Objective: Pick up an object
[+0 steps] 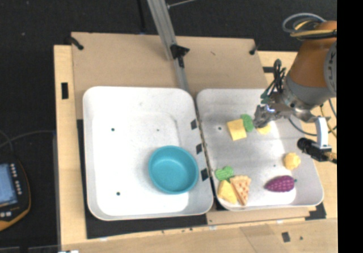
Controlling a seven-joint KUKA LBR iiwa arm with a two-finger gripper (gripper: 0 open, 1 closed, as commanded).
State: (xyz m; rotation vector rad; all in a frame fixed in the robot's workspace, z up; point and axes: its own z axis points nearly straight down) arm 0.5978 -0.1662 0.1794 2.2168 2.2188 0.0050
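Observation:
My gripper (262,117) hangs low over the upper middle of the right bin (227,101). Just under and beside it lie a small green piece (247,122) and a yellow bit (265,129), partly hidden by the gripper. A yellow block (236,130) lies just to the left of the green piece. Lower in the same bin are a yellow round fruit (292,160), a purple grape bunch (280,184), an orange waffle-like wedge (242,189), a yellow wedge (227,192) and a green leafy piece (224,173).
A blue bowl (172,169) sits in the lower right of the left bin (113,110). A grey slanted pole (161,13) rises behind the bins. The rim between the bins runs down the middle.

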